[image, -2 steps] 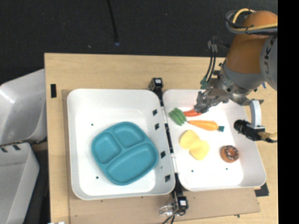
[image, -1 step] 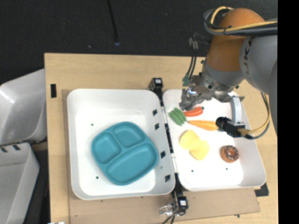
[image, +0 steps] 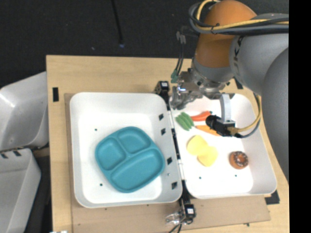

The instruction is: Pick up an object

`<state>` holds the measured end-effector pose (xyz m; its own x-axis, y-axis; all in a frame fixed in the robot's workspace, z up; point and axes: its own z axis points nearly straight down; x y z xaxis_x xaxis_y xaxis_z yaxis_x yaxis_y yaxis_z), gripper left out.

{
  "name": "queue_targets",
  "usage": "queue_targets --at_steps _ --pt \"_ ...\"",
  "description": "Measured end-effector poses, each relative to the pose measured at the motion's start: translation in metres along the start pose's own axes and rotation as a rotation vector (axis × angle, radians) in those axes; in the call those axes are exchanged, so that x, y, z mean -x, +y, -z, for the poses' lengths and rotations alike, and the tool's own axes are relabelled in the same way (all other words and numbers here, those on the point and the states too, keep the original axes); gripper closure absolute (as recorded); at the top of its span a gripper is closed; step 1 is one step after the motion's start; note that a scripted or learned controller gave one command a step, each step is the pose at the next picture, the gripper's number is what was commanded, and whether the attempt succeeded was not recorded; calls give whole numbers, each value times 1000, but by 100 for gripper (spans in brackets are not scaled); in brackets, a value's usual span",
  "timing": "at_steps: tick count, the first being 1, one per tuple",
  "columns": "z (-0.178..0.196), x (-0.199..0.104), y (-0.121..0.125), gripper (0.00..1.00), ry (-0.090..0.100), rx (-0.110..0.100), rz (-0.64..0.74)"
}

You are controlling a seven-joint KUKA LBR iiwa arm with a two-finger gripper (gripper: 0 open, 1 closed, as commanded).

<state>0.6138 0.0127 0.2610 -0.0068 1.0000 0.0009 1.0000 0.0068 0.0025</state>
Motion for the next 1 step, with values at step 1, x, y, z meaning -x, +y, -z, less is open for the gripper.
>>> queue_targets --at_steps 1 --pt "4 -51 6 100 0 0 0"
